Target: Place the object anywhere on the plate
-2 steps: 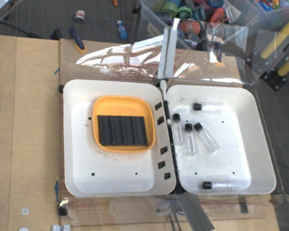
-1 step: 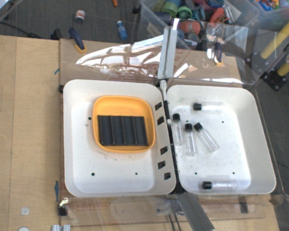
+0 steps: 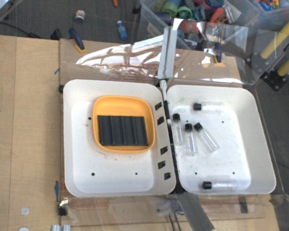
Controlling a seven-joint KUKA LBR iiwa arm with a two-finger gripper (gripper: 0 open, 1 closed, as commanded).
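Here the clear plastic vials with black caps (image 3: 202,137) lie loose in the right shallow white bin (image 3: 260,160), well apart from the orange plate bearing a black ridged tray (image 3: 123,123) in the left bin, awaiting pickup; the hand's state I cannot tell

No text, label, brand, number or sign can be read anywhere. The orange plate (image 3: 124,123) in the left bin (image 3: 78,147) carries a black ribbed insert (image 3: 122,131) with no lettering on it. The clear vials with black caps (image 3: 198,136) in the right bin (image 3: 251,144) show no legible markings, and the small black squares (image 3: 162,151) along the divider beside the plate are plain.
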